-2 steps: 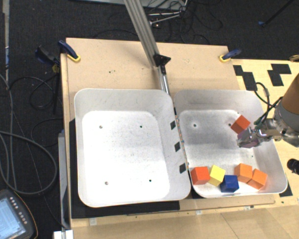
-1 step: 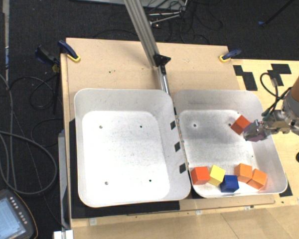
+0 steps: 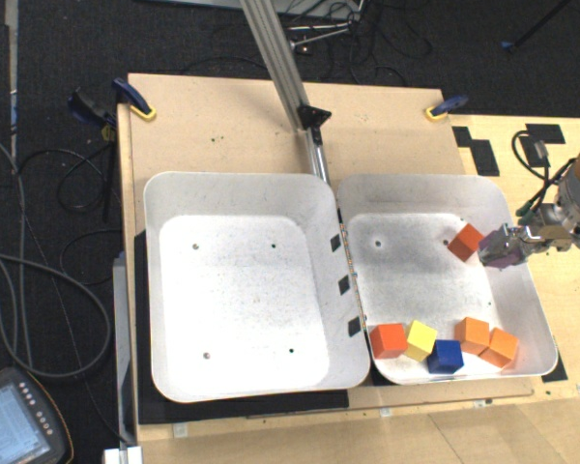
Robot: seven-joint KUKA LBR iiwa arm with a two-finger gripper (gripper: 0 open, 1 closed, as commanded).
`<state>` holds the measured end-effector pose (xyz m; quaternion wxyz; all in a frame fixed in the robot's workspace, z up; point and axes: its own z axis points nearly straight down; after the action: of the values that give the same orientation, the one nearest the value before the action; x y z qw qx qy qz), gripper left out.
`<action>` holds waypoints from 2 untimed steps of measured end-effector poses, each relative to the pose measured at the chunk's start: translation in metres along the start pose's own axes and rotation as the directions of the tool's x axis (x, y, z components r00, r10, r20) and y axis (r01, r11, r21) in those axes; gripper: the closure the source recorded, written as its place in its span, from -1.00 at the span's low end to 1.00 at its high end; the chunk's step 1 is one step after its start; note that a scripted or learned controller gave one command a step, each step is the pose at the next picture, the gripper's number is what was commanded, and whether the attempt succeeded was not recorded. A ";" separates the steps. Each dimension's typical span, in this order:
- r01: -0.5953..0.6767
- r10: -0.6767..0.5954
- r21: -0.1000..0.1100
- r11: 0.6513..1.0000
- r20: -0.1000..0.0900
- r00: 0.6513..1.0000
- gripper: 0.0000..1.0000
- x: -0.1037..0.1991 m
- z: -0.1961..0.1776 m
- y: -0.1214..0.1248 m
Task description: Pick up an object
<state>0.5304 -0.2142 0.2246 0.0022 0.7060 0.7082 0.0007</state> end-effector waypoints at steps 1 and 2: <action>0.005 -0.005 0.002 1.000 -0.003 1.000 1.00 0.052 -0.011 0.007; 0.006 -0.006 0.002 1.000 -0.004 1.000 1.00 0.108 -0.020 0.013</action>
<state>0.5430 -0.1062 0.2445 0.0001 0.7038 0.7104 0.0013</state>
